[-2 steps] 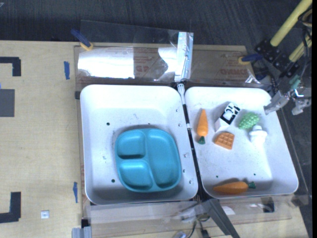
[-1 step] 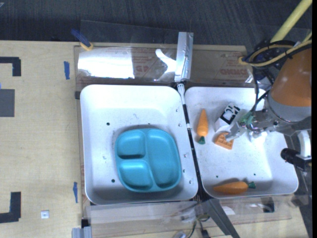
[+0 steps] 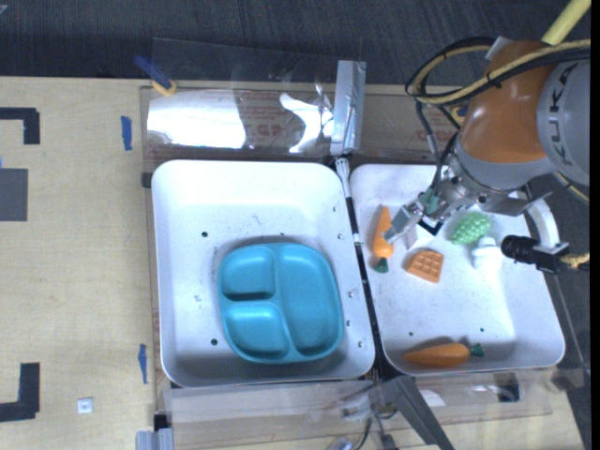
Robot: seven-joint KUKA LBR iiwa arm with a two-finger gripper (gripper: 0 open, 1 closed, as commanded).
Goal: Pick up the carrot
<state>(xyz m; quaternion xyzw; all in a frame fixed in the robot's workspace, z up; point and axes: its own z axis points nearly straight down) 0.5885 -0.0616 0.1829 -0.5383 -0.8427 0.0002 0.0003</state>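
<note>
Two bins sit side by side on the desk (image 3: 66, 279). The left bin (image 3: 187, 204) holds a divided plate (image 3: 279, 300) in its lower middle. In the right bin (image 3: 525, 317), one carrot (image 3: 382, 232) lies along the left wall, a waffle (image 3: 425, 265) just right of it, and a second carrot (image 3: 439, 352) along the bottom wall. The tool (image 3: 412, 221) hangs just right of the upper carrot, and a bumpy item (image 3: 470, 228) lies right of the tool.

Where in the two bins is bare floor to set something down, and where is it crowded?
Free: left bin above the blue tray; right bin between waffle and lower carrot. Crowded: around the gripper, upper carrot and green toy.
</note>
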